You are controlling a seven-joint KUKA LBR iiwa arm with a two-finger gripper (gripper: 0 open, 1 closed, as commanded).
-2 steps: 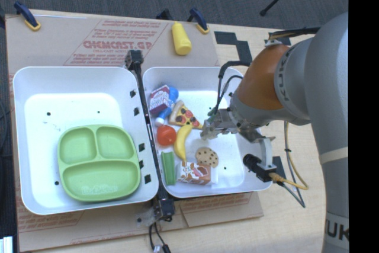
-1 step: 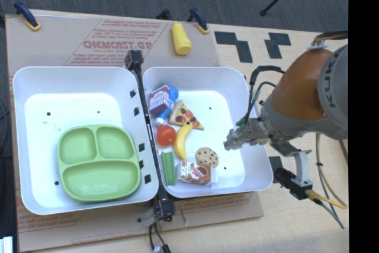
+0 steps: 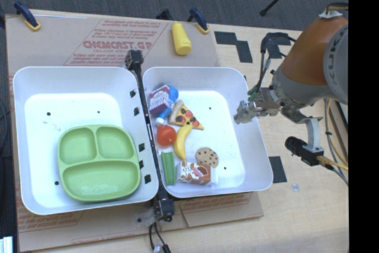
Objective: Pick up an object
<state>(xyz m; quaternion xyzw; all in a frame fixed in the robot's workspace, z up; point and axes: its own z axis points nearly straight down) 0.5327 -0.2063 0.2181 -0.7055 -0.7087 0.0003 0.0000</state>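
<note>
The right bin [image 3: 237, 92] holds a pile of toy food along its left side: a purple and blue packet [image 3: 160, 99], a pizza slice [image 3: 185, 115], a red tomato [image 3: 166, 135], a banana [image 3: 182, 140], a cookie [image 3: 206, 156], a green stick [image 3: 168, 167] and a small printed carton [image 3: 194, 173]. My gripper [image 3: 243, 112] hangs over the bin's right rim, well to the right of the pile and touching none of it. I see nothing held in it.
The left bin [image 3: 35, 86] carries a green divided plate [image 3: 99, 162]. A yellow toy [image 3: 181, 38] lies on the cardboard behind the bins. Clamps [image 3: 26, 15] hold the board's back edge. Black cables [image 3: 314, 148] hang at the right by the arm.
</note>
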